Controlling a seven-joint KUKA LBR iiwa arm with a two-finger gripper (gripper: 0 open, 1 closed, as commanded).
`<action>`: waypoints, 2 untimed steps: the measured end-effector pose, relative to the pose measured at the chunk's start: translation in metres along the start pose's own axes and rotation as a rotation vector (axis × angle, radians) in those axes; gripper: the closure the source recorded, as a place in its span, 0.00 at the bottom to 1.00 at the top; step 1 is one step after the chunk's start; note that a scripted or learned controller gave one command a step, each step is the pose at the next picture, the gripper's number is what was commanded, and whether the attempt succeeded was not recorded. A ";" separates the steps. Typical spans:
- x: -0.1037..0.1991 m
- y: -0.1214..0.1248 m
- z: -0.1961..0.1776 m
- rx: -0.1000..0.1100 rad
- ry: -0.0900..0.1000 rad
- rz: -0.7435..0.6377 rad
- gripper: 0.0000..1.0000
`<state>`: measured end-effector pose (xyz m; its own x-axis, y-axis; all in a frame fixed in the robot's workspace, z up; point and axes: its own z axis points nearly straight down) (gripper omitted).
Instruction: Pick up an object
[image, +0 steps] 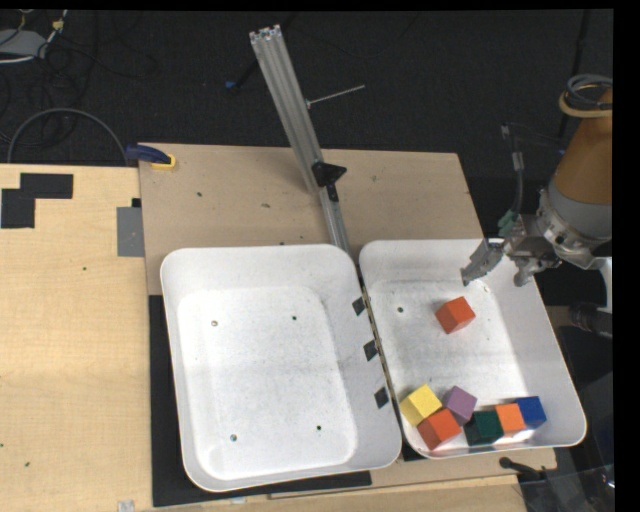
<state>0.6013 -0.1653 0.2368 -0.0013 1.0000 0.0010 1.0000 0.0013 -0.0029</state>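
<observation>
An orange-red cube (455, 315) lies alone in the middle of the right bin (540, 330). Several more cubes crowd that bin's near edge: yellow (422, 402), purple (460, 402), red (438, 428), dark green (484, 427), orange (511, 417) and blue (531, 410). My gripper (500, 262) hangs over the right bin's far right corner, up and to the right of the lone cube. Its fingers are spread apart with nothing between them.
The left bin (190, 300) lies beside the right one, with black clips (370, 348) along the shared edge. A slanted aluminium post (297, 120) rises behind the bins. The arm's grey and orange wrist (585, 170) stands at the right.
</observation>
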 end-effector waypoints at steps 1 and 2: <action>0.000 0.000 0.000 0.000 0.000 0.000 0.00; 0.000 0.000 0.000 0.000 0.000 0.000 0.00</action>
<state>0.6013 -0.1653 0.2368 -0.0013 1.0000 0.0010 1.0000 0.0013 -0.0029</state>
